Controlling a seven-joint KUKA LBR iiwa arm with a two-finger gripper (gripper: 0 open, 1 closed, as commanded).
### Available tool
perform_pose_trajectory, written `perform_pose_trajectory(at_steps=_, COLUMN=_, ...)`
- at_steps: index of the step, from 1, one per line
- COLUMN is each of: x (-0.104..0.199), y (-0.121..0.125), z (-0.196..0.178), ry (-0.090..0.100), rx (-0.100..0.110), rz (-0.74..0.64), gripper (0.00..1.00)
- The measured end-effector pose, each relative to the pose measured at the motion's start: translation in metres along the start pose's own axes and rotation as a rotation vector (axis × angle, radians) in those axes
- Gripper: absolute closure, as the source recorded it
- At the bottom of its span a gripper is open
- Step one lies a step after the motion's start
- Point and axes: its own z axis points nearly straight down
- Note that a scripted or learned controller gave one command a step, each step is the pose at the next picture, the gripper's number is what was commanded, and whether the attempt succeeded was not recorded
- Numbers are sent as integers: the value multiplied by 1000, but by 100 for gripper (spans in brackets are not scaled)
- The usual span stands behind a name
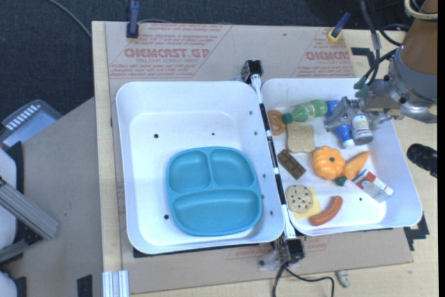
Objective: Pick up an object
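Observation:
My gripper [345, 116] hangs low over the back of the right bin [407, 184], on the grey arm that reaches in from the right. Just below it lies a small white bottle [361, 128] with a blue piece [343, 133] beside it. To its left lies a green bottle [309, 110]. In front of these are a bread slice [301, 138], an orange pumpkin [328, 162] and a carrot [357, 164]. I see nothing lifted off the bin floor.
The right bin also holds a pretzel [277, 122], a brown bar [291, 163], a cookie [300, 198], a sausage [326, 211] and a red and white box [372, 186]. In the left bin [139, 115] lies a blue divided plate [213, 189].

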Motion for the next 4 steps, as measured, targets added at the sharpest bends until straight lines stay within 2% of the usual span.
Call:
perform_pose_trajectory(at_steps=1, x=21, y=-8, z=99, ry=1, rx=3, rz=1, gripper=0)
perform_pose_trajectory(at_steps=2, x=4, y=19, z=186, ry=0, rx=-2, rz=1, gripper=0)
perform_pose_trajectory(at_steps=3, x=-26, y=92, z=196, ry=-1, rx=-7, rz=1, gripper=0)
perform_pose_trajectory(at_steps=4, x=-21, y=136, z=175, ry=0, rx=25, rz=6, gripper=0)
